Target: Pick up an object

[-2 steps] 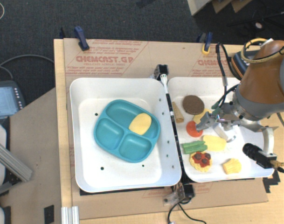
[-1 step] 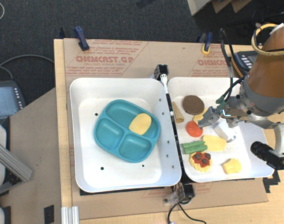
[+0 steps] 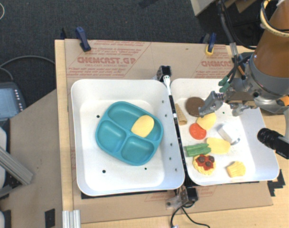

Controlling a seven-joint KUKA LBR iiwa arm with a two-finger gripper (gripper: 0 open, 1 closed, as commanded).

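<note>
Starting at the bench's near edge, the right bin (image 3: 258,172) holds a yellow block (image 3: 235,169), a small pizza (image 3: 204,164), a green piece (image 3: 197,149) and a red disc (image 3: 197,131). Farther in, the claw (image 3: 211,107) hangs over a yellow lemon-like piece (image 3: 207,121); whether it is spread or pressed together I cannot tell. This looks like the approach step; next it must settle squarely around that piece without nudging the brown disc (image 3: 193,106) beyond.

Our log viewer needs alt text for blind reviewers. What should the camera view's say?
The gripper hangs over toy foods in the right bin, just above a small yellow piece. The left bin holds a teal divided plate with a yellow, lemon-like item on it.
</note>
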